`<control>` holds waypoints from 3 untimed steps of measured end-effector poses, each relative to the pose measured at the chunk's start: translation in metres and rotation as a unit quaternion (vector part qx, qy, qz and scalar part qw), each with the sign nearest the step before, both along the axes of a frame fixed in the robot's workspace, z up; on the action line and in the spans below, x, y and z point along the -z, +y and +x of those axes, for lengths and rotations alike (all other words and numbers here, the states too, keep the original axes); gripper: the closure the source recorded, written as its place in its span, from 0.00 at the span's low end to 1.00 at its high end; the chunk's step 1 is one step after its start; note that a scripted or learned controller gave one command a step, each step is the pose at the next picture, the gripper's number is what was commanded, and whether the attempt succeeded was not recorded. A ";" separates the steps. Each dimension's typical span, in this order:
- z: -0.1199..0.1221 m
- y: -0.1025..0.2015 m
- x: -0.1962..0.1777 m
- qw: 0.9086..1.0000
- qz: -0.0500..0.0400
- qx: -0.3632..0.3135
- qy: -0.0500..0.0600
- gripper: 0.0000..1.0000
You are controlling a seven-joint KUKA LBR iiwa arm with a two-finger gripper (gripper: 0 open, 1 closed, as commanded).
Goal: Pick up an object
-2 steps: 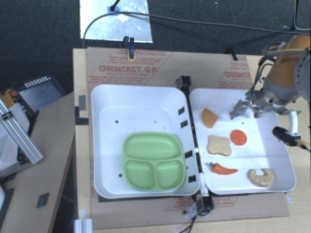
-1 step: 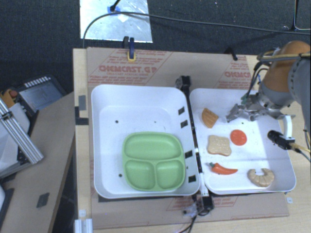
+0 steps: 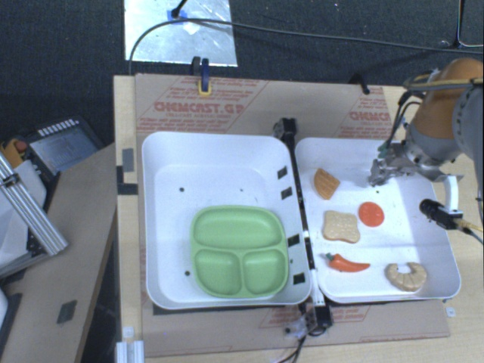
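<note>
The arm [image 3: 446,112] is reaching in from the right, and its tool [image 3: 380,174] is hanging over the far part of the right bin [image 3: 446,274]. Whether the tool is apart or together, I cannot tell, and nothing is showing in its grip.

Five things are lying in the right bin. A tan wedge of bread [image 3: 326,183] is sitting far left, well to the left of the tool. A red round piece [image 3: 370,214] is lying just nearer than the tool, near the bin's middle. A slice of toast [image 3: 341,227] is resting just left of the red piece. A red pepper [image 3: 348,263] is lying nearer still, beneath the toast. A pale croissant [image 3: 406,276] is sitting in the near right corner.

In the left bin [image 3: 166,165], a green divided plate [image 3: 239,249] is lying toward the near side. Both bins are sitting on the bench [image 3: 227,100].
</note>
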State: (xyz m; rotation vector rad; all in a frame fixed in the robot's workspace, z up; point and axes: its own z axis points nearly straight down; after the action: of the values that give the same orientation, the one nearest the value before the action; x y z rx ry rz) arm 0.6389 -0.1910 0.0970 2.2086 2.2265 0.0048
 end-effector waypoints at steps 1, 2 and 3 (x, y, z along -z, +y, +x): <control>-0.001 0.006 -0.047 1.000 0.000 0.001 0.000 1.00; 0.006 0.013 -0.095 1.000 0.000 0.001 0.000 1.00; 0.006 0.022 -0.146 1.000 0.000 0.001 0.000 1.00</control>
State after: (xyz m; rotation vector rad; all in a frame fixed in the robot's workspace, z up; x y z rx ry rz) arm 0.6451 -0.1685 0.2433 2.2110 2.2242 0.0055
